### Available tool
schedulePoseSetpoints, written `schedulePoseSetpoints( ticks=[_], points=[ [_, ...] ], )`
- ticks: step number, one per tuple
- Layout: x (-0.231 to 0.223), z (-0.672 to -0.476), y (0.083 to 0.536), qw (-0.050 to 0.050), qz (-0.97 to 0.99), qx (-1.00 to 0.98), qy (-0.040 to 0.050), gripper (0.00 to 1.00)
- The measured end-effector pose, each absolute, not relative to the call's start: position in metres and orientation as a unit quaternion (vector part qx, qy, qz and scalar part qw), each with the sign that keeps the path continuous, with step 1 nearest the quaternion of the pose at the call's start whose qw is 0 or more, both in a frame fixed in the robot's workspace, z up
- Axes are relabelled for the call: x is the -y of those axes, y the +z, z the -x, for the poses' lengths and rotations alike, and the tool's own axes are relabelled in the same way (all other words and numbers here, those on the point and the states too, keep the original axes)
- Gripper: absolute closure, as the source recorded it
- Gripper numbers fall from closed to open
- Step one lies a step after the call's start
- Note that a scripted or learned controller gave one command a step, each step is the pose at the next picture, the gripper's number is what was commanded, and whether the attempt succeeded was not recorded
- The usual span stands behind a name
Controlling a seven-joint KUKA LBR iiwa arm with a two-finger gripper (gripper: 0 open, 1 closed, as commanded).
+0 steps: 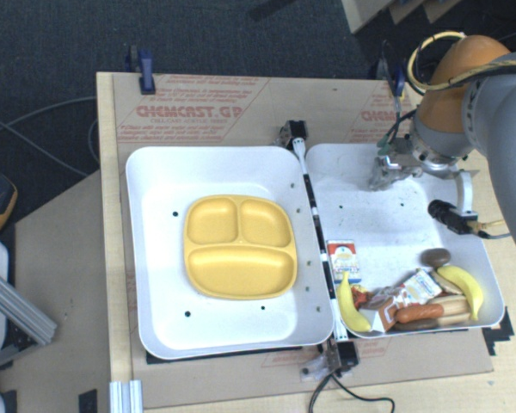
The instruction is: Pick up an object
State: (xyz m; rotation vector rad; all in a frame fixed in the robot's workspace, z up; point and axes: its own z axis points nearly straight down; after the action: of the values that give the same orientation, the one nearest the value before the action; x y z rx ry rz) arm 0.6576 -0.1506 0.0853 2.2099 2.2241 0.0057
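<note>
Hovering over the right bin's (387, 222) far end, our gripper (387, 172) carries nothing — whether its jaws are parted we cannot tell. We judge the approach step in hand: the bananas (354, 304), hot dog (420, 314) and carton (342, 258) crowd the near corner — next, travel there and descend.

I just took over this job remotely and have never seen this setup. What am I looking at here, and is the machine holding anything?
One camera looks down at a slant on a bench with two shallow white bins. The grey arm with an orange band reaches in from the right; its claw hangs over the far end of the right bin, and nothing can be seen in it. The left bin holds a yellow divided plate. Piled at the right bin's near end are two bananas, a sausage, a small carton and some packets.
</note>
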Motion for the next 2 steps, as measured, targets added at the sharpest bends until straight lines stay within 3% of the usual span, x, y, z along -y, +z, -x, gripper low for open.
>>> schedulePoseSetpoints(
  ticks=[1, 2],
  points=[
    [0.117, -0.652, 0.085, -0.001, -0.706, -0.708, -0.0003, 1.00],
    [0.089, -0.667, 0.085, 0.001, -0.706, -0.708, 0.0013, 1.00]
  ],
)
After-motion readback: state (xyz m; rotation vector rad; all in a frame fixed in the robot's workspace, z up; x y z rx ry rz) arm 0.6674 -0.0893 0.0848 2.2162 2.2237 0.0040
